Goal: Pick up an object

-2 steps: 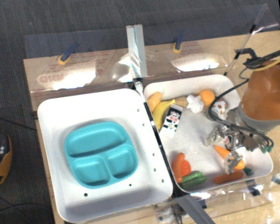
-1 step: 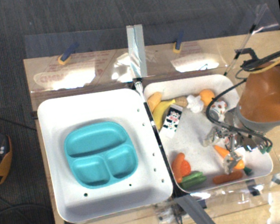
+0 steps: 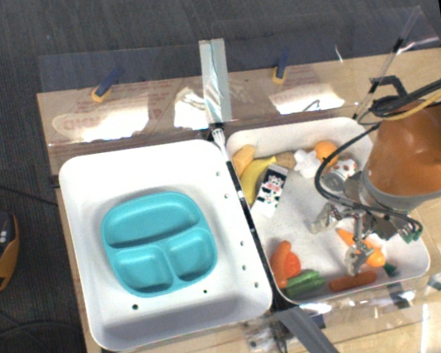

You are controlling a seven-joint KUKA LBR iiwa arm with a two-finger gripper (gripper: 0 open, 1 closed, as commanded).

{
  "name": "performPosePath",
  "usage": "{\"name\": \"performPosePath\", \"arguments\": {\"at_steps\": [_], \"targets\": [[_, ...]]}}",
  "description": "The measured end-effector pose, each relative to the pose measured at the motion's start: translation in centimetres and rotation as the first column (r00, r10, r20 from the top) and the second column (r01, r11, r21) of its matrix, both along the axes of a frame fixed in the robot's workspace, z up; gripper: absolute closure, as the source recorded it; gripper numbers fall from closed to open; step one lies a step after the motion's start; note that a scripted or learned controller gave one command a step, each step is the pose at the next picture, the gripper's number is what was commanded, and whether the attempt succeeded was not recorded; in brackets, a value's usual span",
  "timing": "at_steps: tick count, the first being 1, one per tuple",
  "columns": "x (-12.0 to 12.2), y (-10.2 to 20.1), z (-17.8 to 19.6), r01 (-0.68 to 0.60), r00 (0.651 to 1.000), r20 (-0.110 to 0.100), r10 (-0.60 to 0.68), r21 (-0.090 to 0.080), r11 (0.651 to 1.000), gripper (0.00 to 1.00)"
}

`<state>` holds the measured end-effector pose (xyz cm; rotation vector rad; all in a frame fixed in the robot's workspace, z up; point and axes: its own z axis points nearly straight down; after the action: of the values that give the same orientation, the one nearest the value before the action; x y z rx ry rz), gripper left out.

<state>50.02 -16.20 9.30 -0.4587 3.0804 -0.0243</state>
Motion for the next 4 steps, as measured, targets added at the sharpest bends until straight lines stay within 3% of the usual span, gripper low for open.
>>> {"name": "performPosePath", "arguments": {"at_steps": [2,3,4], "targets": [[0.2,-2.1,-0.1,-0.039,0.999,-0.007,0.039,0.009,0.999,0.0],[0.2,-0.9,0.0,-0.087,0.996,-0.004,0.087,0.0,0.996,0.0],[0.1,-0.8,0.9,-0.087,0.996,-0.008,0.087,0.001,0.996,1.0]]}}
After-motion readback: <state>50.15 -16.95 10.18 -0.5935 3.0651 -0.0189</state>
